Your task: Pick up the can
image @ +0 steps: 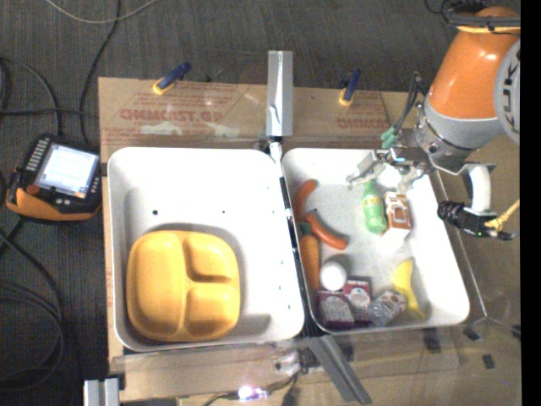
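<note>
Hovering over the far side of the right bin (456,269), the gripper (387,169) is spreading its fingers released, grasping nothing, just above a green bottle (374,207) and a small brown carton (398,211). The can (387,308), a crumpled silver one, is lying well apart from the gripper at the bin's near edge, sitting between a dark red box (345,301) and a banana (408,284). A yellow divided tray (183,284) is resting in the left bin (161,176).
</note>
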Controlling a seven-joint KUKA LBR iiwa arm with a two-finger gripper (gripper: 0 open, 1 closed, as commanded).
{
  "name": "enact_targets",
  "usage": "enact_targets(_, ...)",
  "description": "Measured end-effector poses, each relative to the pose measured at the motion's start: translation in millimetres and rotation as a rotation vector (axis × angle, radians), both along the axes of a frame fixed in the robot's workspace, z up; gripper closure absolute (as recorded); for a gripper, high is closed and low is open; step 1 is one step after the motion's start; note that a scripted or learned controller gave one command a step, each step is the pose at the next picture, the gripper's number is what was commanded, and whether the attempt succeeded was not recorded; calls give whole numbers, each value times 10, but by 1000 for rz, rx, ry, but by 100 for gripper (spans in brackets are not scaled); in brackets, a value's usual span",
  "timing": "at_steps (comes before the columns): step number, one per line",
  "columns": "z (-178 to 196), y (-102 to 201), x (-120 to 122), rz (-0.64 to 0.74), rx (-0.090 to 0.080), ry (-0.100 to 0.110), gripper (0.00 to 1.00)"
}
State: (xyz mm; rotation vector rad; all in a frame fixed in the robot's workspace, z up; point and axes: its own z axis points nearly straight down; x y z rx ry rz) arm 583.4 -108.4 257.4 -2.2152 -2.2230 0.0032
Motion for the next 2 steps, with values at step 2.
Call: enact_targets(2,-1670,-631,-437,94,2,-19,0)
